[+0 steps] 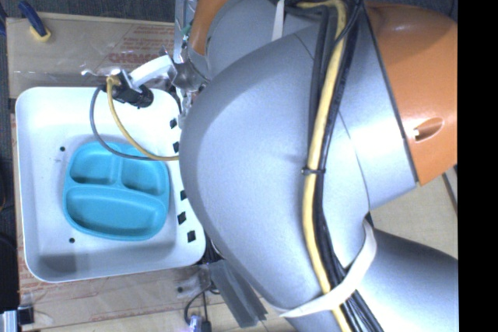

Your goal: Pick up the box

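Bulky grey arm (264, 167) (orange bands), yellow and black cables (327, 128)

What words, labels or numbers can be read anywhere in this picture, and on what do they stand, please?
No text reads clearly.
Faint reddish print on the brown board behind the white bin: too blurred and glared to read.
The blue tray, bin and arm bear no legible marks.

You've got a blue sectioned tray (117, 190) lying flat inside the left white bin (35, 167). Small blue-and-yellow tool (33, 19) sits beyond that bin's far-left corner.
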Controlling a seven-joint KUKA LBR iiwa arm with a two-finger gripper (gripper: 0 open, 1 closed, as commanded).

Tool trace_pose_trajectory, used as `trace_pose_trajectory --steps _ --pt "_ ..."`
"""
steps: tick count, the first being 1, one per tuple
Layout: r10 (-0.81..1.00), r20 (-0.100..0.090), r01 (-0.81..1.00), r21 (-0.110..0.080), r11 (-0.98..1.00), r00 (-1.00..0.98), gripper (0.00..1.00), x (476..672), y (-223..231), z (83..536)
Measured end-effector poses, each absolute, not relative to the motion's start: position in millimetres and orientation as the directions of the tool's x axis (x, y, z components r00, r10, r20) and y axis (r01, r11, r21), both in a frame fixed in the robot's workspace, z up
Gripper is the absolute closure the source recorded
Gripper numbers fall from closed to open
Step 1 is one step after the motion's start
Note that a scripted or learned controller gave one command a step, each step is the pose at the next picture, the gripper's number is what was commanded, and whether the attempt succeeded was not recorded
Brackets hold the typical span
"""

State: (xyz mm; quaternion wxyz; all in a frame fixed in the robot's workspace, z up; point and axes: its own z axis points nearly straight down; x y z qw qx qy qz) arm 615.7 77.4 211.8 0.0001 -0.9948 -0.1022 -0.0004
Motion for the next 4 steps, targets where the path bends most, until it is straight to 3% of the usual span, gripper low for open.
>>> trace_pose_trajectory --steps 2,3,4 --pt "0.212 0.001 0.212 0.004 -0.977 0.977 1.00 616.3 77.4 231.1" --pt "0.310 -0.005 0.310 0.000 -0.951 0.951 1.00 631.7 148.4 164.3" --pt "0.288 -0.002 0.288 0.000 -0.958 0.958 1.00 633.3 152.2 156.9"
